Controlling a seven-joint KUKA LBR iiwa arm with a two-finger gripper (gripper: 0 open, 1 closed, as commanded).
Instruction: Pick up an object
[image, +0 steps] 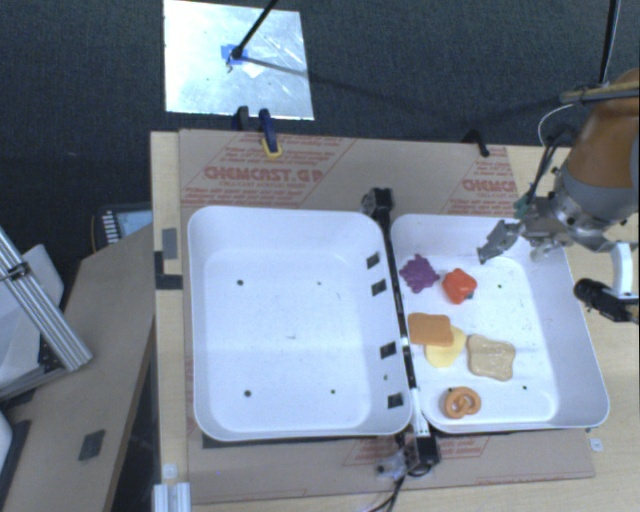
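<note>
Pretzel piece (461, 403): tan-orange, twisted; lowest item in the right bin, lower centre-right of the frame.
Beige piece (491, 358): pale, bread-like lump just above and to the right of the pretzel piece.
Yellow piece (446, 351): flat disc, partly covered by the orange slab (430, 328) that lies on its upper left; both sit close to the divider between the bins.
Red-orange piece (459, 285): small rounded object, middle of the right bin, above the slab.
Purple piece (418, 272): grape-like cluster just left of the red-orange piece.
Right bin (560, 395): shallow, white; holds all six items.
Left bin (290, 325): shallow, white, centre of the frame; dark dots on its floor.
Board under bins (300, 165): brown sheet with red print, upside down, reading roughly "CHEMCAST GP"; a second, partial print shows at the upper right.
Gripper (497, 243): grey, over the upper part of the right bin, above and to the right of the red-orange piece; nothing visible between its fingers; whether they are spread or closed cannot be told.
Arm (600, 160): orange band at the right edge of the frame.
Foil sheet (238, 60): silvery square, upper left, beyond the board.
</note>
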